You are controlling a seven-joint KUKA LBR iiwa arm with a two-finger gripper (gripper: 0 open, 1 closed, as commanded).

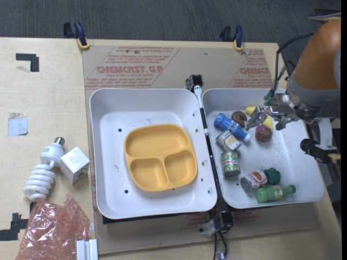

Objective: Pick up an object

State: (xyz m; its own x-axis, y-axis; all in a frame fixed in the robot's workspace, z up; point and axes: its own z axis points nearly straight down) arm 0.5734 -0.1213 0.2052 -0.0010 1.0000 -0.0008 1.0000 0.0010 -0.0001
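Above the right bin, the gripper hovers with fingers spread, holding nothing, just beside the blue bottle and maroon ball.

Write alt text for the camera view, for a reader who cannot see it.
A grey and orange robot arm reaches from the right over the right white bin, its gripper above a cluster of small cans, a blue bottle and a green bottle. The left white bin holds a yellow divided tray. A spiral light bulb lies on the bench to the left.
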